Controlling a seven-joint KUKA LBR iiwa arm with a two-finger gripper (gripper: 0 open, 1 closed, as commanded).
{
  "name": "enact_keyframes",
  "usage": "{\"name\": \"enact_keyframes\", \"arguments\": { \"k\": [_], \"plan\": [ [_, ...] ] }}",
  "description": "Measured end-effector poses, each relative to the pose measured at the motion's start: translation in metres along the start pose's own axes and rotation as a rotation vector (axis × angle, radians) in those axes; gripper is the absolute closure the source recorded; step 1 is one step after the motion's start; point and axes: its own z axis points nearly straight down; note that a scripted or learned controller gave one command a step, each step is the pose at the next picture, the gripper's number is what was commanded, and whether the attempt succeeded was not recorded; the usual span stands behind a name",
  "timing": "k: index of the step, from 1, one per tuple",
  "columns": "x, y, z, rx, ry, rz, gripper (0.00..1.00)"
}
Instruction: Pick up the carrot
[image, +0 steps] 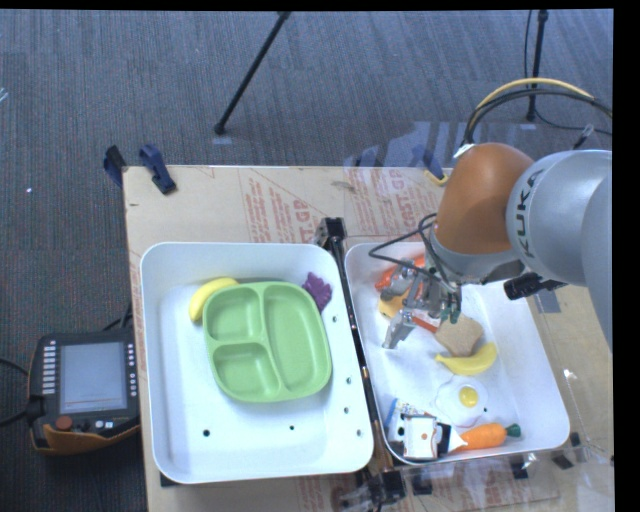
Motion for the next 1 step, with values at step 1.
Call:
{"name": "enact_keyframes", "arguments": {
  "k": [1],
  "plan": [
    [-0.0017, -0.0019, 0.0012, 0.000, 0.001, 0.155, 0.00]
  ]
}}
